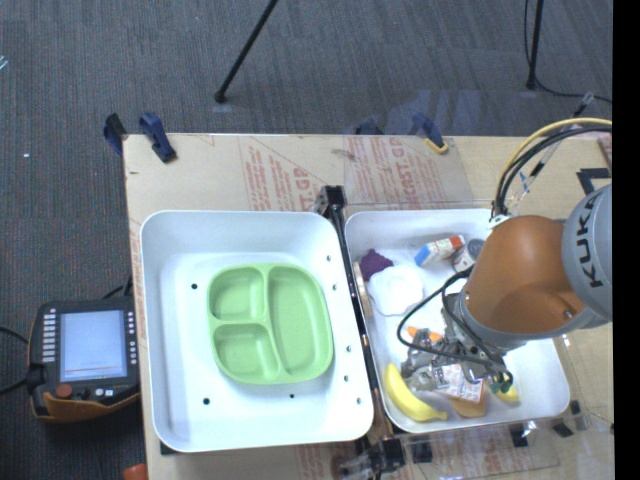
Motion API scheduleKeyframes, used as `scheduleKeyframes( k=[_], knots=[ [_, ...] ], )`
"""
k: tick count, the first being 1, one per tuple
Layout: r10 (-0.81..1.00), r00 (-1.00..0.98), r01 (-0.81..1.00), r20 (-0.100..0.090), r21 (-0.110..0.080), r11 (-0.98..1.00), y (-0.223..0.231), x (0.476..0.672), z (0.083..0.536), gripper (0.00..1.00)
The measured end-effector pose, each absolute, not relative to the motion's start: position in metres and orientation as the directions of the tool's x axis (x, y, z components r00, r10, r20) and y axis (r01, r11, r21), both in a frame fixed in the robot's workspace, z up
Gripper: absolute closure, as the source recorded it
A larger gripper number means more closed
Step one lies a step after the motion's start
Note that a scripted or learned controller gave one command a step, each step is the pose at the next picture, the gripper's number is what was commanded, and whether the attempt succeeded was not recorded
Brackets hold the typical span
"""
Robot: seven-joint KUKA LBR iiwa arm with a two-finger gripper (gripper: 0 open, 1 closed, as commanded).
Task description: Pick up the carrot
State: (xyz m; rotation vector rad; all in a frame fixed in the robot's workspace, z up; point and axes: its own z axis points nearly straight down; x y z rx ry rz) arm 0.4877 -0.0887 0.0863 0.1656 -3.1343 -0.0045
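In the right bin (400, 220), my gripper (458, 366) reaches down near the front wall, under the arm's orange band (520, 273). An orange-brown piece that looks like the carrot (468, 402) lies just below the gripper, partly covered by it. I cannot tell whether the gripper touches it. A yellow banana (408, 396) lies immediately left of that piece. Cables and the wrist hide the bin floor around the gripper.
The right bin also holds a purple item (376, 263), a white lump (397, 288) and a small white, orange and blue bottle (438, 250) at the back. A green divided plate (270, 323) lies in the left bin (170, 268). A teach pendant (88, 353) sits left of the bench.
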Motion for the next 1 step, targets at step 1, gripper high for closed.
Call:
scheduleKeyframes(
  k=[1],
  knots=[
    [-0.105, -0.994, -0.105, -0.013, 0.000, 0.994, -0.0888, 0.4926, 0.0896, 0.00]
  ],
)
